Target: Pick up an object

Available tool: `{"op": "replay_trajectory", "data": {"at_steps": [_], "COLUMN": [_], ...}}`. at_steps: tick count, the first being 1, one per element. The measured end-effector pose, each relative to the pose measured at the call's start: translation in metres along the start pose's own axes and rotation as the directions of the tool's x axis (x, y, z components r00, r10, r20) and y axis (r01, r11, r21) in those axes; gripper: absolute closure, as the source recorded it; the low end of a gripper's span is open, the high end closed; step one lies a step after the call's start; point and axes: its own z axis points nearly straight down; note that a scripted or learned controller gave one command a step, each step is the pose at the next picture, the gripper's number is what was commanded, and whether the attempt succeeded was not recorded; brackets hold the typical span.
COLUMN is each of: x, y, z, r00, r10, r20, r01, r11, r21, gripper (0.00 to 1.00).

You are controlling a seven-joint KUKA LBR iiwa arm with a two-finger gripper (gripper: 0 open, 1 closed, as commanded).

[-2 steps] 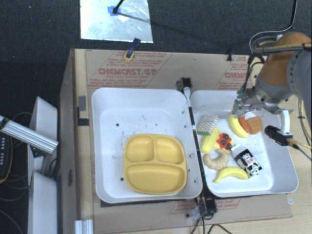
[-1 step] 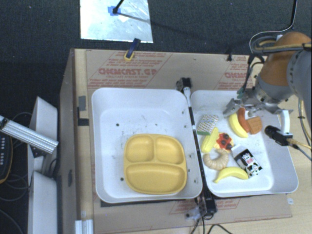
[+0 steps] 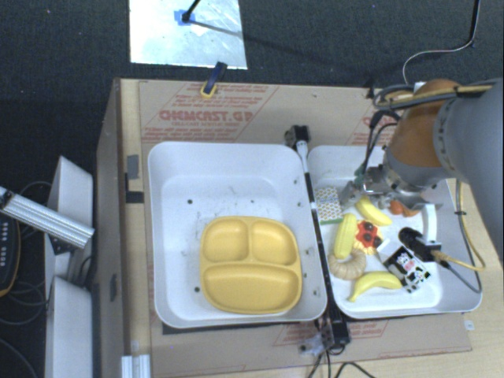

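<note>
The claw [image 3: 370,186] hangs low over the right bin [image 3: 449,294], at the end of the grey arm [image 3: 465,136] that bends in from the right with its orange band [image 3: 413,136] above the wrist; whether it is spread or pressed together I cannot tell. Just below it lie a banana [image 3: 372,212] and a second banana [image 3: 346,235], with a red toy [image 3: 367,233], a bagel [image 3: 347,265] and a third banana [image 3: 374,284] further down. To its left the other bin [image 3: 169,211] holds a yellow plate [image 3: 250,264], both bins resting on cardboard [image 3: 236,109] above dark carpet [image 3: 55,53].
</note>
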Motion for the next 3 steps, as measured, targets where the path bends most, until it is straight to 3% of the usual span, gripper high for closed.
{"op": "replay_trajectory", "data": {"at_steps": [1,2,3], "x": [-0.017,-0.017,0.046], "y": [0.021,0.022,-0.026], "z": [0.008,-0.003,-0.094], "r00": [1.0,1.0,1.0], "r10": [-0.006,-0.007,-0.009], "r20": [-0.014,-0.014,-0.016], "r01": [0.006,0.007,0.009], "r11": [1.0,1.0,1.0], "r21": [0.009,0.006,0.007], "gripper": [0.0,1.0,1.0]}}
